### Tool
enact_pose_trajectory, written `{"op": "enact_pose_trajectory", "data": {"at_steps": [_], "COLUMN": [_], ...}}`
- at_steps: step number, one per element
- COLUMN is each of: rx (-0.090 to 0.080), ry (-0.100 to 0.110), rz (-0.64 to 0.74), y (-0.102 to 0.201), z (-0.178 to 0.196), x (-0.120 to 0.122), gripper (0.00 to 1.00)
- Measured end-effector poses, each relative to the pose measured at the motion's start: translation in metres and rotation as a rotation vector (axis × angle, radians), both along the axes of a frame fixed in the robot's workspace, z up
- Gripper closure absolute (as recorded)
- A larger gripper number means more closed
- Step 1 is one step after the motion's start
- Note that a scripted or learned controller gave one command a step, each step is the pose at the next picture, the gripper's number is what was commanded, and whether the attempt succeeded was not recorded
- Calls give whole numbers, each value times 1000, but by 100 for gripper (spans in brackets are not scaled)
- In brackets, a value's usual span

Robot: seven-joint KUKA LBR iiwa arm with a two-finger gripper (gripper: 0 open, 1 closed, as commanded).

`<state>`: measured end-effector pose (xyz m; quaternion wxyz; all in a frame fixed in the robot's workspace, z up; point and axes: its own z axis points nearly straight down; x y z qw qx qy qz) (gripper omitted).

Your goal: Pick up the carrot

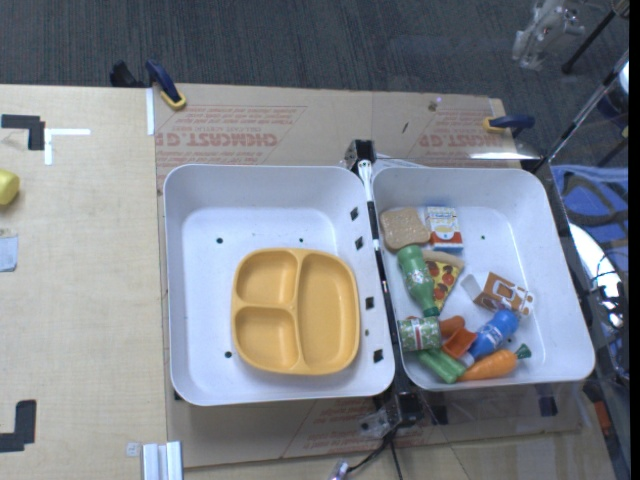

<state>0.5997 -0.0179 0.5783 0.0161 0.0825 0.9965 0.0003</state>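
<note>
Carrot: lay in the right bin, at its near edge toward the near-right corner, on its side, with its green top pointing right.
Neighbours: a blue bottle lay just behind the carrot, touching or nearly so; a green piece sat at its left end; a small orange item lay just beyond that.
Other contents: a green bottle, a slice of bread, a small carton, a pizza slice and a brown box occupied the middle and far parts of the same bin.
Left bin: held a yellow divided plate, well apart from the carrot.
Gripper: was at the far right top of the view, raised and well away from both bins; the jaw state could not be told, as the part was small and blurred.
Step in hand: judged as the start, before the approach; nothing was grasped.
Next move: would call for travel over the right bin to above the carrot, a descent with the jaws across its narrow width, and clearance from the blue bottle and the bin's near wall.
</note>
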Motion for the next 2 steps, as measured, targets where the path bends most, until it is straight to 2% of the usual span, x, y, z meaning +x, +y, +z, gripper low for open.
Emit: {"op": "enact_pose_trajectory", "data": {"at_steps": [1, 2], "rx": [0, 0], "ry": [0, 30], "rz": [0, 101], "y": [0, 53], "z": [0, -136], "x": [0, -33], "gripper": [0, 0]}}
